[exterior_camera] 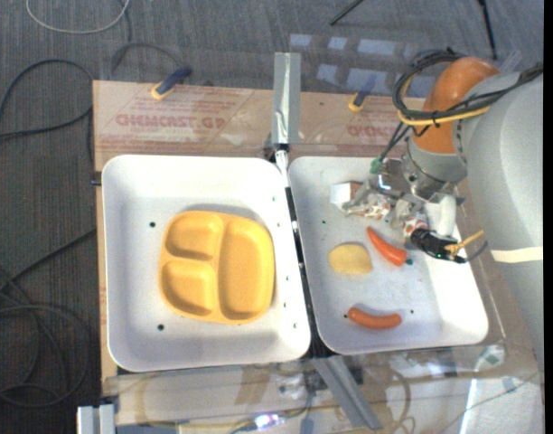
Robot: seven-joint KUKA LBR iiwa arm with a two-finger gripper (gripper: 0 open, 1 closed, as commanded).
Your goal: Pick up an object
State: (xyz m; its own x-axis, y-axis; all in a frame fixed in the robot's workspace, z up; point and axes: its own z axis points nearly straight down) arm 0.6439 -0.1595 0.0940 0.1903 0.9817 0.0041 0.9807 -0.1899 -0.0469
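In the right bin (457, 319) lie a pale yellow round piece (350, 259), a small orange-red carrot-like piece (386, 246) and a reddish sausage (375, 317). A crumpled silvery-white wrapper (364, 201) sits near the bin's back. My gripper (405, 208) hangs low over the back right part of this bin, just right of the wrapper and above the carrot-like piece. The wrist and cables crowd around it.
The left bin (123, 242) holds a yellow three-compartment tray (219, 265). A metal divider post (285, 107) stands between the bins at the back. Cardboard (182, 120) lies behind the bins. The grey arm (516, 179) fills the right side.
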